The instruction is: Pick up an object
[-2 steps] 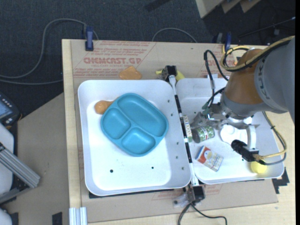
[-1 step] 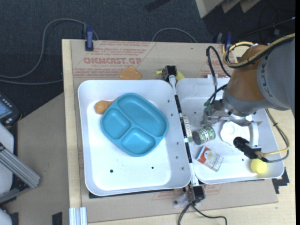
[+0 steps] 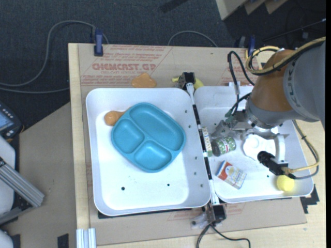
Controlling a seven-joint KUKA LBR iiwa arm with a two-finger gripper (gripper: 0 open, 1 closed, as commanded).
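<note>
The small green-labelled can [image 3: 223,145] is lying on its side in the right bin [image 3: 258,192], near the wall dividing the two bins. The claw [image 3: 231,126] is hanging just above it, its state impossible to tell. Being round, the can is likely to roll against that wall or slip as the claw is closing.

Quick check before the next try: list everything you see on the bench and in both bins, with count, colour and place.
Divided plate: one, blue, middle of left bin.
Round object: one, orange, left bin, tucked by the plate's upper left edge.
Small can: one, green label, on its side in right bin near the divider.
Packet: one, red and white, right bin, lower middle.
Ball: one, yellow, right bin, lower right corner.
Flat disc: one, white, right bin under the arm.
Orange piece: one, on the bench behind the left bin.
Arm: one, grey with orange band, over right bin.
Hand: one, just above the can.
</note>
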